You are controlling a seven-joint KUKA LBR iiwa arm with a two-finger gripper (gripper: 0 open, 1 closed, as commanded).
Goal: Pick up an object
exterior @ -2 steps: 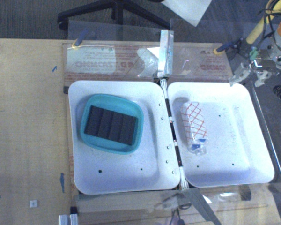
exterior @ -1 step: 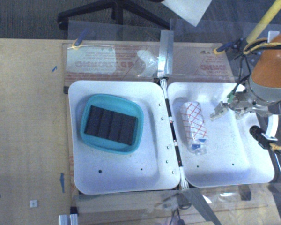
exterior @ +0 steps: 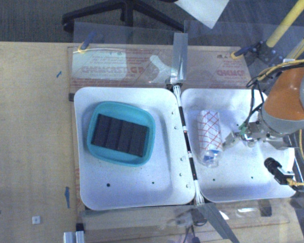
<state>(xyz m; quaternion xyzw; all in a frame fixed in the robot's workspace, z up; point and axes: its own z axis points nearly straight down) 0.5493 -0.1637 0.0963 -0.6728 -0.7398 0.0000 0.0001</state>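
Orange and grey, the arm (exterior: pixel 289 105) reaches from the right so its gripper (exterior: pixel 241 132) nears the checked packet (exterior: pixel 210 135). I cannot tell its state.

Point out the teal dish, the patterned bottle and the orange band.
teal dish (exterior: pixel 98 153): camera view, bare lower left rim.
patterned bottle (exterior: pixel 210 130): camera view, middle of its red-and-white wrap.
orange band (exterior: pixel 289 97): camera view, centre of its orange surface.

a teal tray (exterior: pixel 120 134) with rounded corners and a dark ribbed insert is seen lying flat in the left bin, slightly rotated. a clear bottle (exterior: pixel 210 137) wrapped in a white label with a red lattice pattern is laid on its side in the right bin, its cap toward the near edge.
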